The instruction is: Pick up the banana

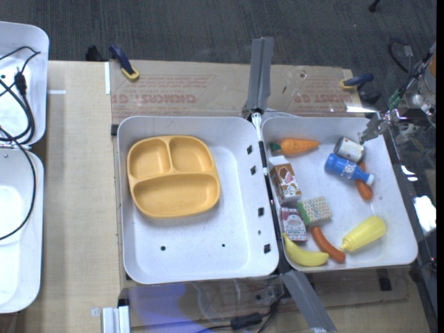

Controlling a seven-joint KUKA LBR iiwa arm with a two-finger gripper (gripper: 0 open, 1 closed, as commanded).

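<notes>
- The small yellow curved toy banana (pixel 304 253) lies flat at the near-left corner of the right-hand shallow white bin (pixel 397 186), its back close to the bin's front wall.
- I judge it a light, stiff plastic piece with a smooth skin, so it may skid if I pinch it off-centre. I would take it across its thick middle, pinching across the short width of the curve.
- The orange-red toy sausage (pixel 326 244) touches the banana's right end, and the small printed carton (pixel 293 225) sits just above it. That leaves little room for the jaws on those sides.
- Just right lies the yellow squeeze bottle (pixel 363 234); further back are the speckled block (pixel 316 210), the brown carton (pixel 285 181), the blue bottle (pixel 347 168) and the orange carrot (pixel 296 146).
- The left bin (pixel 139 255) on the worktop holds a yellow divided plate (pixel 173 176), well apart from the banana.
- The gripper (pixel 378 125) hangs at the right bin's far-right corner, well apart from the banana. I cannot tell whether the jaws are spread or closed; nothing is seen between them.
</notes>
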